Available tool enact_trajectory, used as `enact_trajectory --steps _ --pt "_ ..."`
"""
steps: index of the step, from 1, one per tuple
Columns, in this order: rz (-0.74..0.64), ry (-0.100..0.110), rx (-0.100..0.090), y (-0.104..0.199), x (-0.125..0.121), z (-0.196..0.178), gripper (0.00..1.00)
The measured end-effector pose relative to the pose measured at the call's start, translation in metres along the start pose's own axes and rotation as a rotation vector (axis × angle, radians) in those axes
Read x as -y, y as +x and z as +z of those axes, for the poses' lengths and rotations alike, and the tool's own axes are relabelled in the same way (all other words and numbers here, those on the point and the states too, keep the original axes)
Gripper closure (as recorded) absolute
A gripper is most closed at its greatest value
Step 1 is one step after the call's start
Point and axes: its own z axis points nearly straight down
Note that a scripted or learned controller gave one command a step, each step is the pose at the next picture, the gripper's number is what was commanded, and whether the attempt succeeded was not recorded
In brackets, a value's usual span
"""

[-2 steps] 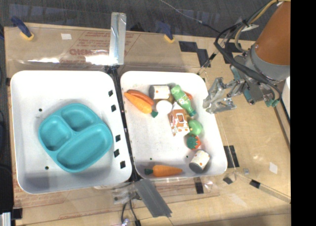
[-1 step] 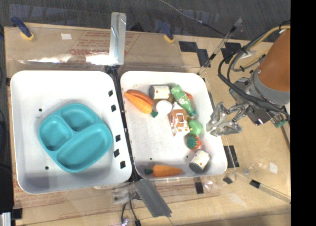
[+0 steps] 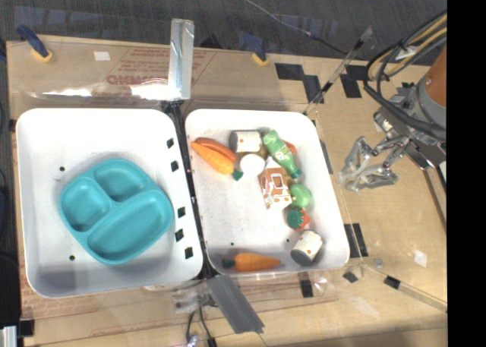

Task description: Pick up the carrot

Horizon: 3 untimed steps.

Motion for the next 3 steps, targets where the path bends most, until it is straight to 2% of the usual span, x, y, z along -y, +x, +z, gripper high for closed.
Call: enact_trajectory --steps 1,2,3 --pt "-0.189 -0.007 -0.003 -0.001 -0.001 0.065 1.00" --pt "-0.557 -0.002 0.001 0.000 -0.001 0.062 1.00" --pt "-0.748 0.002 0.000 0.008 -0.005 -0.042 1.00"
